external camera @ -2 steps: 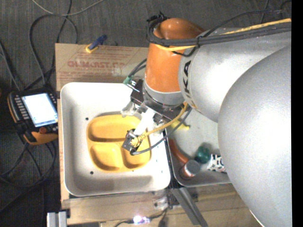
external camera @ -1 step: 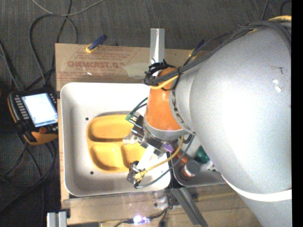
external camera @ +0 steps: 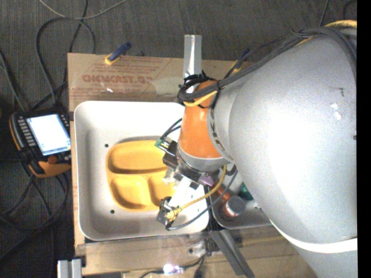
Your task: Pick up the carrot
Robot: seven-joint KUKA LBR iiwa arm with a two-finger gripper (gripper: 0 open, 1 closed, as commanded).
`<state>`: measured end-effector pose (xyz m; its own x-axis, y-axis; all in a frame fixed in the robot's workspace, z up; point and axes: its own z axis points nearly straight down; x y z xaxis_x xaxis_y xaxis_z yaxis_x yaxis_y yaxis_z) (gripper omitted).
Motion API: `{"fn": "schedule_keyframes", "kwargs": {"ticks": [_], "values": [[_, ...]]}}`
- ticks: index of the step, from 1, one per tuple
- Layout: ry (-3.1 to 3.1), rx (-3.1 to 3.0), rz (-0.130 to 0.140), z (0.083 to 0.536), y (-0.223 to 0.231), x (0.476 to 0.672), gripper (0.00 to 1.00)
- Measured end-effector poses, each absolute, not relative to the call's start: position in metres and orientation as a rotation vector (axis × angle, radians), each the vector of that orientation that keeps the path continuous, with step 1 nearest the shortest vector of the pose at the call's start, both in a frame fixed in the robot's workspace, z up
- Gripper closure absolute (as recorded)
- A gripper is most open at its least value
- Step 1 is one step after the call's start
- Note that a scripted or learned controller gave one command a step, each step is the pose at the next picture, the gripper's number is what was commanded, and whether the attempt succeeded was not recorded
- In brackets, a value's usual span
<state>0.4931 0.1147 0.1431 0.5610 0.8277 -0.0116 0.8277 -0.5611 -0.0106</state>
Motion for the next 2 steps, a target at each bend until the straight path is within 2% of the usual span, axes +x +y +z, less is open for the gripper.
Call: {"fn": "schedule_keyframes", "kwargs": {"ticks": [1, 2], "values": [[-1.469, -2.772, 0.024, 0.143, 0.115, 0.493, 0.0], [-1.394, -2.812, 0.017, 0.163, 0.062, 0.487, 0.0]]}}
